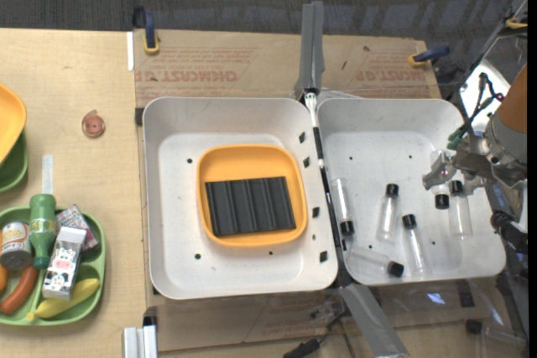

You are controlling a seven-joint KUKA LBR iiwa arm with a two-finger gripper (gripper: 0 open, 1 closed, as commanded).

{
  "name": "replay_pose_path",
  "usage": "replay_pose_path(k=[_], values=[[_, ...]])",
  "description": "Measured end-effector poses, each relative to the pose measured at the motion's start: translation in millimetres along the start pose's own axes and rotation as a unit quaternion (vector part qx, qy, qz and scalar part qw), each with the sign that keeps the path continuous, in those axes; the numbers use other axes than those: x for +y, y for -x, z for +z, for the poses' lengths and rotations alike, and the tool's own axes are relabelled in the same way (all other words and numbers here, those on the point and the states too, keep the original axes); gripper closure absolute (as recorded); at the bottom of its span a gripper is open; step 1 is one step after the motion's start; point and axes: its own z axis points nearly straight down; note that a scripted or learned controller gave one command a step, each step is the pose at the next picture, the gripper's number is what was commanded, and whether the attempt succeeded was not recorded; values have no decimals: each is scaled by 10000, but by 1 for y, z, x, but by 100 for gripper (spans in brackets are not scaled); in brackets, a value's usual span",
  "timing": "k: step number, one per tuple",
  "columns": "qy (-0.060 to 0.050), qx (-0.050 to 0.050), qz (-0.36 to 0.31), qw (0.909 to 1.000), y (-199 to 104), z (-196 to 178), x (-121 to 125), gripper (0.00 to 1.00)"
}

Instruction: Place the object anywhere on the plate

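- Wooden bench surface point(75, 80) carries two shallow white bins side by side on brown cardboard; dark carpet lies behind.
- Grey two-finger gripper point(449, 180) hangs low over the right-hand part of the right white bin point(377, 117), reaching in from the right. Whether its fingers are open or closed cannot be told; nothing is seen held between them.
- Clear plastic tubes with black caps lie loose on the right bin's floor. One short tube point(457, 210) lies just beside the gripper, long axis roughly up-down in the view, cap at the far end. Judged the likely target, being nearest.
- Other tubes: one point(388, 210) mid-bin, near upright in the view, cap at the top; one point(414, 241) slightly slanted, cap at the top; one point(341, 205) along the left wall, cap at the bottom; one point(373, 262) near the front edge, cap to the right.
- Yellow rounded-square plate with a dark ribbed insert point(250, 195) sits centred in the left white bin point(168, 180), well apart from the tubes. Judged positioned so as to give a broad, open landing area.
- Green tray of toy foods point(50, 268) rests at the far left, outside the bins.
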Motion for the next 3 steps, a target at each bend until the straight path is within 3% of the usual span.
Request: replay_pose_path(k=[1, 2, 3], values=[[2, -2, -658, 9978, -44, -22, 30, 100], [8, -2, -1895, 9819, -63, 7, 66, 100], [17, -4, -2983, 9545, -116, -29, 82, 100]])
